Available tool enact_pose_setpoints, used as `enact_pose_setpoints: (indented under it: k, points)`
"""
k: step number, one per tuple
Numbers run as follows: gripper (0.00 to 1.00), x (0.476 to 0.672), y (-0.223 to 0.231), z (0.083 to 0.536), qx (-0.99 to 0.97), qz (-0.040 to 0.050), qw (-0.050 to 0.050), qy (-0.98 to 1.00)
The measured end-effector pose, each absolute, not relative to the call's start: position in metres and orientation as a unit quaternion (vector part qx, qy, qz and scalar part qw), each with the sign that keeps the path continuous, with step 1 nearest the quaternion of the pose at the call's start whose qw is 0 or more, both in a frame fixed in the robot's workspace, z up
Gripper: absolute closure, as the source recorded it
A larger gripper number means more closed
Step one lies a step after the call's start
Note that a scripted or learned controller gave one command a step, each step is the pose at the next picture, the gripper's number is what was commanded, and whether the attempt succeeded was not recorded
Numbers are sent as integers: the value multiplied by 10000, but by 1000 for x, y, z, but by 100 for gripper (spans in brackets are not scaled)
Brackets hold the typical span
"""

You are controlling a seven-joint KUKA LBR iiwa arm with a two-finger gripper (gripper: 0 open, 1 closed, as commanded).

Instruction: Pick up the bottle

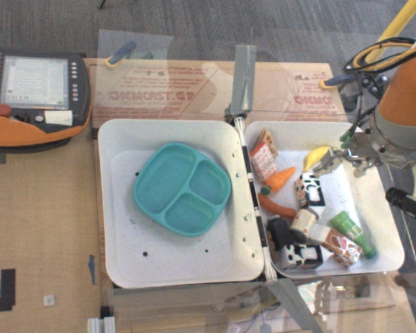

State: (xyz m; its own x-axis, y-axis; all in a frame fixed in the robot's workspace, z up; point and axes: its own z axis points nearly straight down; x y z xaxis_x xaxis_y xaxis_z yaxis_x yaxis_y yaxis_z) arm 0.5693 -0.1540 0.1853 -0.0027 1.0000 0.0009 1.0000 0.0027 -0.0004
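The bottle (354, 232) is green with a lighter cap end and lies on its side near the front right corner of the right bin (388, 207). It touches a brown carton (342, 248) just in front of it. My gripper (348, 155) hangs over the back of the right bin, beside a yellow banana (317, 157), well behind the bottle. The grey wrist and orange band (406, 96) rise behind it at the right edge.
The right bin also holds a red snack packet (263, 155), a carrot (281, 179), a black and white carton (310, 189), a red sausage (278, 207) and a cow-patterned toy (302, 255). A teal divided plate (182, 188) lies in the left bin. A teach pendant (35, 97) sits far left.
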Motion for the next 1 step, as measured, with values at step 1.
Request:
enact_pose_setpoints:
  k: [1]
  points:
    - [0,507,-202,121,-7428,1,10,-6695]
